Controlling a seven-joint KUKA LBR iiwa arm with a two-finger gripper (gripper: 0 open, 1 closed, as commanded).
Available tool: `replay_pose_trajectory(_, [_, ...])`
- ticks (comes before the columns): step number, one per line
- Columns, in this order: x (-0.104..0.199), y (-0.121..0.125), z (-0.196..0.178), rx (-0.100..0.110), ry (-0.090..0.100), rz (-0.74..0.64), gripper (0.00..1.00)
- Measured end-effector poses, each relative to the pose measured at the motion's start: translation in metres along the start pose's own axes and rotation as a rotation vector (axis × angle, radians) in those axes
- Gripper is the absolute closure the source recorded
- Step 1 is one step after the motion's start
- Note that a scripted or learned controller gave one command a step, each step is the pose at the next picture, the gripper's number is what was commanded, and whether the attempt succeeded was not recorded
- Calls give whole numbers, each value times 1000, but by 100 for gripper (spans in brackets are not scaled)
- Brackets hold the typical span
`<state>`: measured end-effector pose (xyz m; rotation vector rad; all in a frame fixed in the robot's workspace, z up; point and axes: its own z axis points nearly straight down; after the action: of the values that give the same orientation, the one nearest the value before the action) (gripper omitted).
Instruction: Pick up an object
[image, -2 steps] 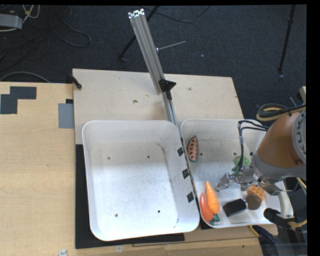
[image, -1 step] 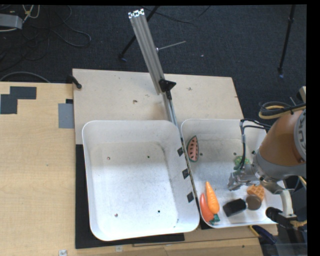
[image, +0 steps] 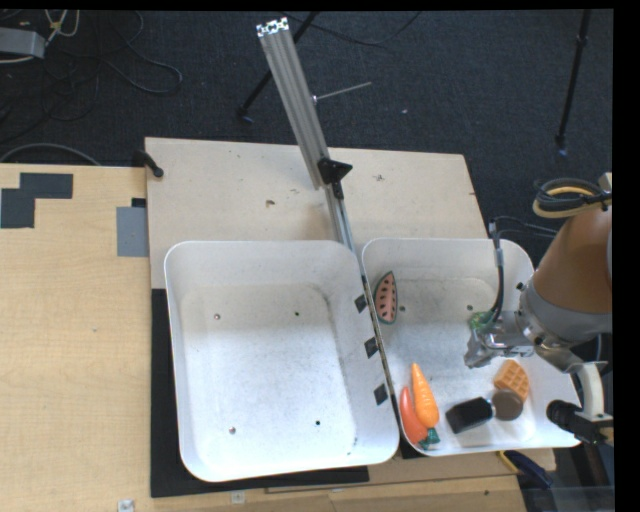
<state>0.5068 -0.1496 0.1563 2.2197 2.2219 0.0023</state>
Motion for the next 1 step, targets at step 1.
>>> replay_pose_trajectory(1, [-2, 8, -61, -2, -1, 0, 100])
